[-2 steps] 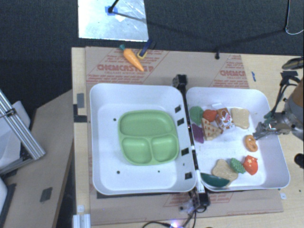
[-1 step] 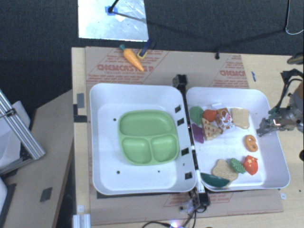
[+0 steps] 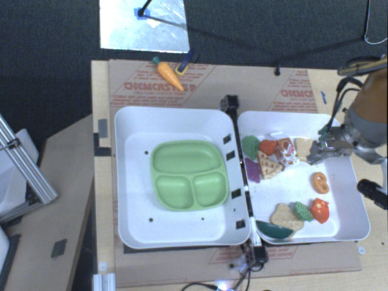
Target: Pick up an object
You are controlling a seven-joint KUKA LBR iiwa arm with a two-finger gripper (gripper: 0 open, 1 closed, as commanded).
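Observation:
The right bin [image 3: 345, 220] holds several toy foods: a green piece [image 3: 250, 144], a red-orange piece [image 3: 267, 147], a waffle-patterned wedge [image 3: 270, 163], a purple piece [image 3: 253, 171], a red-and-white packet [image 3: 286, 152], a pale piece [image 3: 302, 146], an orange pretzel [image 3: 320, 182], a tan piece [image 3: 285, 216], a small green item [image 3: 302, 210], a red strawberry [image 3: 320, 210] and a dark green item [image 3: 272, 229]. My gripper [image 3: 319, 151] hangs at the bin's right side, just right of the pale piece and above the pretzel. Nothing shows between its fingers.
The left bin [image 3: 133, 223] carries a green three-compartment plate [image 3: 188, 174]. A toy carrot [image 3: 170, 76] lies on the cardboard behind the bins. A shiny sheet [image 3: 144, 17] lies further back. The arm [image 3: 370, 111] enters from the right.

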